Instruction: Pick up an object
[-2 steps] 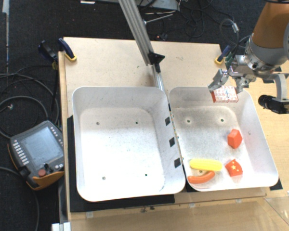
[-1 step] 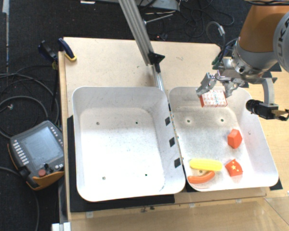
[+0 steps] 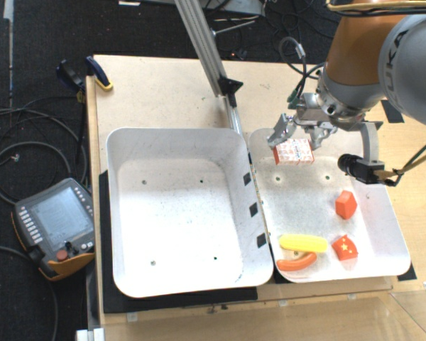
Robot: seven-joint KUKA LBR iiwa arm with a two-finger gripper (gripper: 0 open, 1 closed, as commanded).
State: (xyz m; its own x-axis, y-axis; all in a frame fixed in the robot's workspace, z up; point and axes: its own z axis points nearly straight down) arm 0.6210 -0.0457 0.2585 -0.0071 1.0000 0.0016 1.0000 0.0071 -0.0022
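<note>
Now hand (image 3: 299, 134) above red-white box (image 3: 294, 152), right bin (image 3: 394, 222).

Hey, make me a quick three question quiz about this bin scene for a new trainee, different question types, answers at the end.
1. True or false: the red and white carton lies in the left bin.
2. Which lies nearest the right bin's front edge? A) orange block B) yellow banana-shaped piece C) orange-red curved piece
3. Fill in: the gripper is above the ____.

Key: 1 false; 2 C; 3 carton.
</note>
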